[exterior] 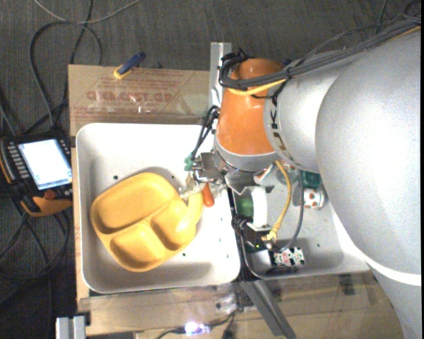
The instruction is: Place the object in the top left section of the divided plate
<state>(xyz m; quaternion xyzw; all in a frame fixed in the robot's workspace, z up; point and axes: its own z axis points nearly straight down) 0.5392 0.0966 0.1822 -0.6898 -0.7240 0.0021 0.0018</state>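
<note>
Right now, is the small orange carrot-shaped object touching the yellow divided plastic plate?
Cannot tell. In the camera view, the orange carrot-shaped object sits at the yellow divided plate rim, with no plain gap.

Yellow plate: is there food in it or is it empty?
Empty, where visible: the yellow divided plate shows bare sections. The arm hides its right edge.

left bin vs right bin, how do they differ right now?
The left bin lies mostly in open view, while the right bin is largely covered by the arm. The left bin holds a yellow divided plate; the right bin holds several small objects. Both are shallow and white.
</note>
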